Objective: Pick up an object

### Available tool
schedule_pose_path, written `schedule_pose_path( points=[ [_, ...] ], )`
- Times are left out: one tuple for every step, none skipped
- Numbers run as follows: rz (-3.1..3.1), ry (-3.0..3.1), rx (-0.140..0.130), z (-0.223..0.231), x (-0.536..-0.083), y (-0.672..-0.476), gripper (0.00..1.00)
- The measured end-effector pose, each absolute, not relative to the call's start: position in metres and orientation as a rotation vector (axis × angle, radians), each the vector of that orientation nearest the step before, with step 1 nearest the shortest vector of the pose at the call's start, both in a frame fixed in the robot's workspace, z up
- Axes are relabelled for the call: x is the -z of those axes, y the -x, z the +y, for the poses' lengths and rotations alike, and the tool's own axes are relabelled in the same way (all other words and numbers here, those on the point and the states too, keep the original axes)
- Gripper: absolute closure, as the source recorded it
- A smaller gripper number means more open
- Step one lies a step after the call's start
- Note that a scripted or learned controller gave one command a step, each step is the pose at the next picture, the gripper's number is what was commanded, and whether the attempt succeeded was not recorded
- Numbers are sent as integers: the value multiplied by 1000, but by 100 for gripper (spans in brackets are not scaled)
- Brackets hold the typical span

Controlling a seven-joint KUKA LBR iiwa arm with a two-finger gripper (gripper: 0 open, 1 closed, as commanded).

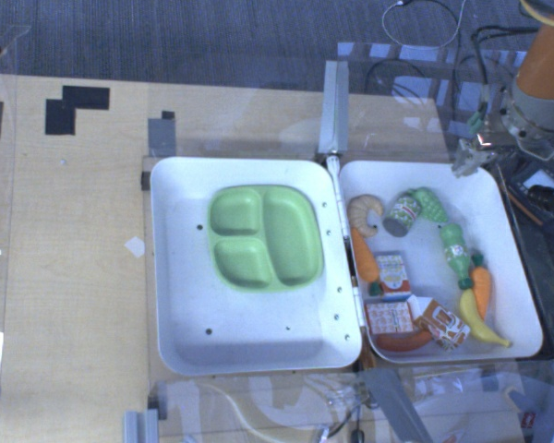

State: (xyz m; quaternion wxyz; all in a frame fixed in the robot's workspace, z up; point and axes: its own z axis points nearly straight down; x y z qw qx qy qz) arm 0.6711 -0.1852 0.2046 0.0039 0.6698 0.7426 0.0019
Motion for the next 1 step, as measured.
schedule_pose_path(
  points=[
    [1735,-2614,-5,-155,-264,-670,100]
  ],
)
